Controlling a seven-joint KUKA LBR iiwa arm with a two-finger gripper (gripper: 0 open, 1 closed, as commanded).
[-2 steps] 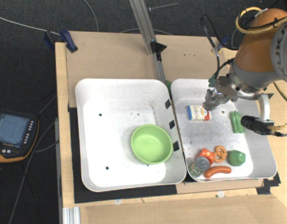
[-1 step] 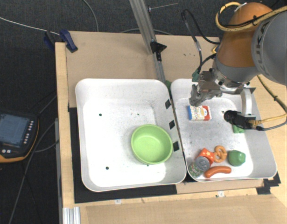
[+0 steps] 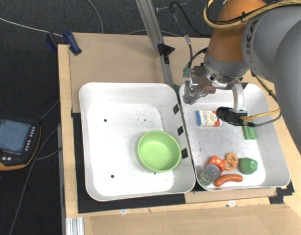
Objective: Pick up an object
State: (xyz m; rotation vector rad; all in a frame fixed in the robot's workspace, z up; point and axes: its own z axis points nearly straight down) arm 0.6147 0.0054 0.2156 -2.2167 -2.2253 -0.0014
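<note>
- We log the gripper (image 3: 192, 96) at the right bin's (image 3: 272, 131) upper left corner; finger state unreadable, possibly nothing held.
- Green bowl (image 3: 159, 151) sits in left bin (image 3: 99, 111).

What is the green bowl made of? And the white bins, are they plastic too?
The green bowl looks like smooth plastic: one even colour with a soft shine and a thick rounded rim. The left bin and right bin look like moulded plastic too, matte white with rounded corners and faint speckles, though the picture can't prove it.

Overhead slanted view of both bins (image 3: 91, 131)
</note>
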